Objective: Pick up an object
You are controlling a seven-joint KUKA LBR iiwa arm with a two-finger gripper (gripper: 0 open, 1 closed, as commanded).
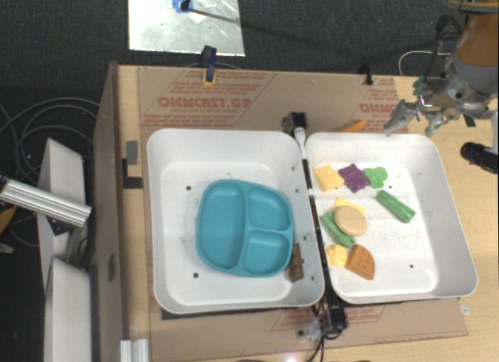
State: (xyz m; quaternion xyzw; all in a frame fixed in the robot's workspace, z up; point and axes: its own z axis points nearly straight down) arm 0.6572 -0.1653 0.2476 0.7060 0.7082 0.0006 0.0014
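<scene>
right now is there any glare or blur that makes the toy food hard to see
In the camera view the toy food in the right bin is sharp and evenly lit, with soft shadows; the strongest glare sits on the metal sheet beyond the bench; the gripper above the bin's far edge looks slightly soft.

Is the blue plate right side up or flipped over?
Right side up. The blue plate lies flat in the left bin, and its three hollow compartments face upward.

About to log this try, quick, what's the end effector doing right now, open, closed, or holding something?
End effector: open, holding nothing, above the right bin's far edge.
</scene>
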